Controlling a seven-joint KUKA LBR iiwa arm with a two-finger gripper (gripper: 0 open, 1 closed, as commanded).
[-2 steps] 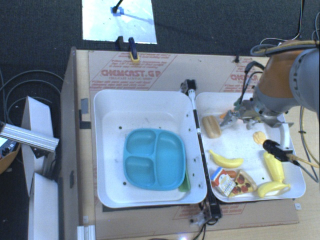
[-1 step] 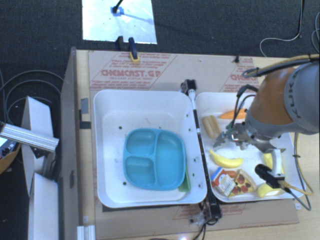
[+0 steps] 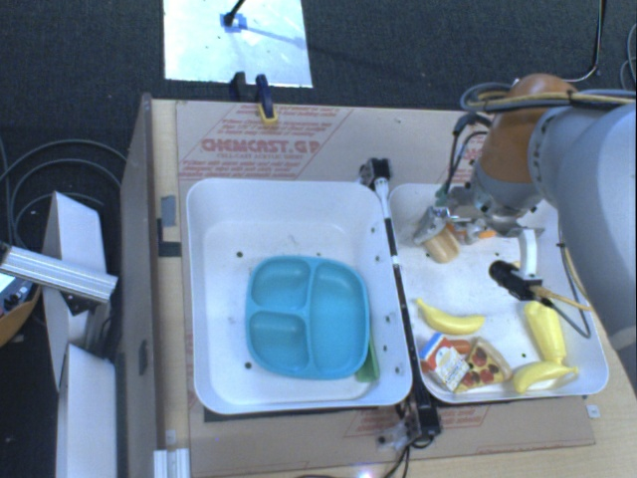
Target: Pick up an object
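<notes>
A blue divided plate (image 3: 304, 317) lies in the left bin (image 3: 214, 257), while the grey arm (image 3: 577, 167) reaches into the right bin's (image 3: 597, 371) far corner, its gripper (image 3: 443, 235) over a small tan object (image 3: 442, 246); finger position unclear.

Light fell evenly and fairly bright from above. The two white bins (image 3: 299, 207) were nearly washed out, with only faint shadows inside them. A shiny sheet (image 3: 237, 28) behind the bins glared pale. The carpet around stayed dark, and the picture looked slightly soft and grainy.
</notes>
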